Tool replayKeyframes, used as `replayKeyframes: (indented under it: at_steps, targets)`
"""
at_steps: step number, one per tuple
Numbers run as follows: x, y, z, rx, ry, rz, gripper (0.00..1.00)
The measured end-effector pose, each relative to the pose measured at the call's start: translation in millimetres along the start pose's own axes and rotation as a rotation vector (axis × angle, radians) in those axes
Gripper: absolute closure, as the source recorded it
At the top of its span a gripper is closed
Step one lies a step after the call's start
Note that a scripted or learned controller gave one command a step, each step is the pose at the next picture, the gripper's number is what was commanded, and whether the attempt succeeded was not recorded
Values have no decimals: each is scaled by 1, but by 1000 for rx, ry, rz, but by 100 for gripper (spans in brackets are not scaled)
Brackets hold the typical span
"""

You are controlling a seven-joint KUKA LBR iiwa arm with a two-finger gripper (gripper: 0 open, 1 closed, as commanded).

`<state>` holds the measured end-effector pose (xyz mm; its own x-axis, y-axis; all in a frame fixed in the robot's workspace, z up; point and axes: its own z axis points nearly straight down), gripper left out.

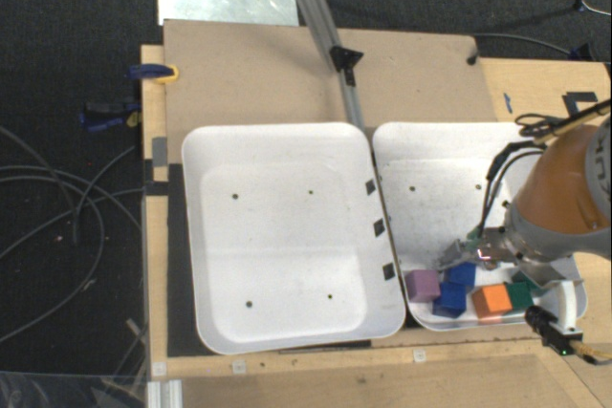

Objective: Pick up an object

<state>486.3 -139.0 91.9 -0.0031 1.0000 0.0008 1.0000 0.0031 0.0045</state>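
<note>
Several small blocks lie at the near edge of the right bin point(430, 177): a purple block point(423, 285), a blue block point(456, 289), an orange block point(493, 300) and a green block point(521, 292) partly under the arm. My gripper point(475, 252) hangs low just above and behind the blue block, at the end of the grey and orange arm point(569, 191). The wrist hides most of its fingers.
The left bin point(277, 234) sits beside the right one, with black clips point(379, 227) along the shared rim. A metal pole point(316, 5) slants across the bench at the back. Cables point(57, 205) lie on the floor to the left.
</note>
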Motion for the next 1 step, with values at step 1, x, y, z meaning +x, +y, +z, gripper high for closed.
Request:
replayKeyframes:
  at_steps: [1]
  targets:
    - [-20, 36, 1, -1, -3, -2, 0]
